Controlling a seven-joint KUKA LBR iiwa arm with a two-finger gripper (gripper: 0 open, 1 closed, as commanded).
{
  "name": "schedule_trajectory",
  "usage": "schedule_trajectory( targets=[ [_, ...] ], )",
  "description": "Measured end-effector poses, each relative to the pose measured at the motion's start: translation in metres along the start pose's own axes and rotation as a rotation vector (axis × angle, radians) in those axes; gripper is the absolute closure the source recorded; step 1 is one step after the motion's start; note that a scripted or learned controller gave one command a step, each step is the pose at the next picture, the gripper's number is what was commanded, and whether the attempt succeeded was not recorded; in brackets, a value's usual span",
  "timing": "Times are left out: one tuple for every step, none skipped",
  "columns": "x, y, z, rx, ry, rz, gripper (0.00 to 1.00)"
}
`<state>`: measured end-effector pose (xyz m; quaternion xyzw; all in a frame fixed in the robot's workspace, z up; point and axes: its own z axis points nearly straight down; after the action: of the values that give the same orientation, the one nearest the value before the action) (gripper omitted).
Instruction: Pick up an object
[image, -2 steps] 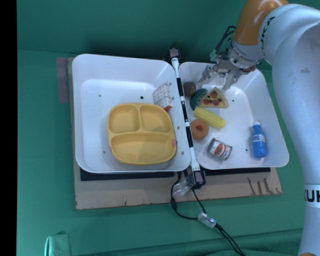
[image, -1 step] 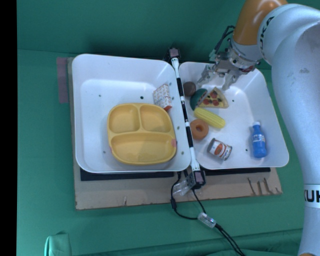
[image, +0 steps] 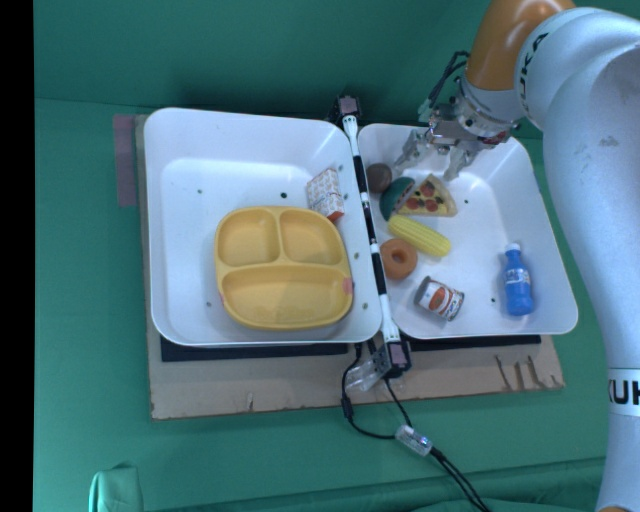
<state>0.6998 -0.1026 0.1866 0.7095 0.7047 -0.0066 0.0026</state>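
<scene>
**Camera view: gripper poised over the far end of the right bin, nothing held**

In the camera view, the arm (image: 560, 90) is seen reaching in from the right, and its gripper (image: 432, 158) is hung above the far part of the right bin (image: 545, 225). The fingers (image: 408, 152) are seen spread apart, and nothing is caught between them; no object has been lifted.

The candidate objects are gathered in the right bin. Closest to the gripper, just below it in the view, a pizza slice (image: 427, 197) is found, with a dark green piece (image: 393, 195) touching its left edge and a small brown ball (image: 378, 177) just beside that, near the divider. Further toward the near side, a corn cob (image: 419, 236) is laid with its long axis running from upper left to lower right, then a doughnut (image: 399, 259), a can (image: 439, 298) on its side, and a blue bottle (image: 516, 281) lying well apart at the right.

In the left bin (image: 190, 170), a yellow divided plate (image: 283, 267) and a small carton (image: 325, 191) are placed, well away from the gripper.

The pizza slice is judged the likeliest target: it lies nearly beneath the open fingers, slightly toward the near side, so a short descent would be called for. Because its neighbours are crowded against it, a clean closure may be hindered.
</scene>
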Motion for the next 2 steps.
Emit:
schedule_trajectory(
  targets=[
    [0.0,-0.0017,0.0001,-0.005,0.001,0.001,0.0],
    [0.0042,-0.0062,-0.0001,-0.015,0.005,0.001,0.0]
  ],
)
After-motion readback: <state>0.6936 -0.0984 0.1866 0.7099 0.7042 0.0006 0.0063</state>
